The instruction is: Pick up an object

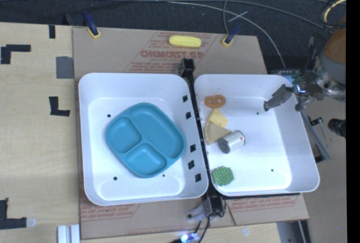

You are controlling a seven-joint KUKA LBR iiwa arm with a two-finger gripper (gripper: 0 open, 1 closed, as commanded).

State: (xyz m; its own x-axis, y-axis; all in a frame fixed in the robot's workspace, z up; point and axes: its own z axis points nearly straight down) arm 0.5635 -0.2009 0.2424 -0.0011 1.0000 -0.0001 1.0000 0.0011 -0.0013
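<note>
Right now I have the gripper [279, 98] hanging over the upper right corner of the right bin [292, 180], its arm [332, 62] reaching in from the right. Whether its fingers are apart or together I cannot tell. By my reading this is the approach step: nothing is picked yet.

Candidates all lie along that bin's left side: an orange ring [214, 102] near the top, yellow wedges [216, 126] below it, a small metal cylinder [232, 141] just beside the wedges, and a green ball [223, 175] lowest, apart from the rest. Well left of the gripper, all of them.

Next I would need to travel left across the bin, settle over one piece and descend. Standing alone, the ball looks the easiest target.
</note>
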